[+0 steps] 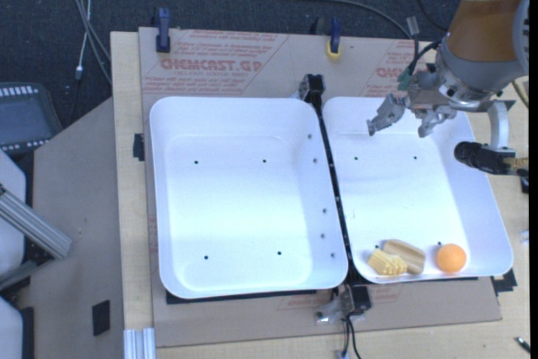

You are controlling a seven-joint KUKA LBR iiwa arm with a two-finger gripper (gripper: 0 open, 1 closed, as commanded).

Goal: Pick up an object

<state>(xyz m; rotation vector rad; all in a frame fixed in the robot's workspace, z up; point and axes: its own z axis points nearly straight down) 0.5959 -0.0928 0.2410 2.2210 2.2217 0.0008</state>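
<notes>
Nothing picked yet: the gripper [402, 120] hangs over the right bin [420, 181] near its twelve o'clock rim, fingers spread, nothing between them. The pickings sit down at six o'clock of that bin: an orange ball [451, 257], a yellow corn piece [387, 263] touching a tan bread roll [405, 250]. Whole grasp left, I'd say. The left bin [244, 189] isn't in the way; the path down looks open.

Bright, even light (soft shadows), bins [244, 109] slightly glaring.
</notes>
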